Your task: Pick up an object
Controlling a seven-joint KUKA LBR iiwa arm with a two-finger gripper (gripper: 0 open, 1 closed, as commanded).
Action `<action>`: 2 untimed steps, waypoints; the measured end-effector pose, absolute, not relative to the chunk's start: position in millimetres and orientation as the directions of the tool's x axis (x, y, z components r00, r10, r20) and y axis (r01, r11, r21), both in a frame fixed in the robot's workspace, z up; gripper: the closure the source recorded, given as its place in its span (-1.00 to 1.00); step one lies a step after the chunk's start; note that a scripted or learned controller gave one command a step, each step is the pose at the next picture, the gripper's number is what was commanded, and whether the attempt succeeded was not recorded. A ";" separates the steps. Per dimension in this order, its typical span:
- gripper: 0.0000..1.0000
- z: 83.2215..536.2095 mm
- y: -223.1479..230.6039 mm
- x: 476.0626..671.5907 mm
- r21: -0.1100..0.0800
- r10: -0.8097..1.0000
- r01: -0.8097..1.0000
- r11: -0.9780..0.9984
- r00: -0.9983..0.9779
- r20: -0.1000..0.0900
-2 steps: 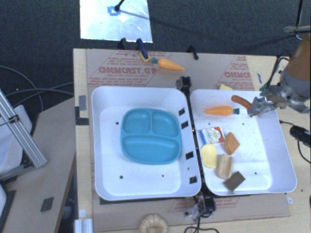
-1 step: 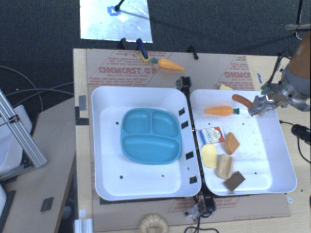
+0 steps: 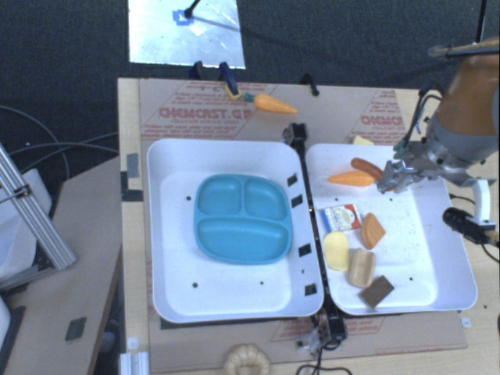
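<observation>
Camera view: claw [image 3: 388, 180] beside sausage [image 3: 366, 166] & carrot [image 3: 351, 180], grip state can't tell imo; center over one first.

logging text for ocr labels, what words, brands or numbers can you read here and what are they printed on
"CHEMCAST GP", red print on the brown board behind the left bin.
"CHEMCAST", the same print, partly cut off, on the board behind the right bin.
Small packet in the right bin: printing too blurred to read.

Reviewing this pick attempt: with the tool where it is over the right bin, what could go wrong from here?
The tool hovers by the carrot and sausage, which touch; closing may catch both or nudge one away. Both lie near the right bin rim, so a push could pin them there.
</observation>
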State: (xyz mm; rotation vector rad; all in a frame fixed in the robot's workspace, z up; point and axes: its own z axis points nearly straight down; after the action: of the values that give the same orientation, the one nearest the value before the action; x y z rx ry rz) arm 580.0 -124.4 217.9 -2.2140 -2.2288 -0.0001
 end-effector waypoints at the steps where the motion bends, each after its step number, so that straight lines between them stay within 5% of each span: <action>1: 1.00 225.2 -65.2 566.9 0.000 1.000 1.000 0.010 -0.010 0.002; 2: 1.00 217.3 -32.4 537.5 -0.002 1.000 1.000 0.007 -0.007 0.001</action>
State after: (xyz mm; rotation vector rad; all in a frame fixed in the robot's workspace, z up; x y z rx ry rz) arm 537.5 -32.4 217.3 -2.2117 -2.2278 0.0014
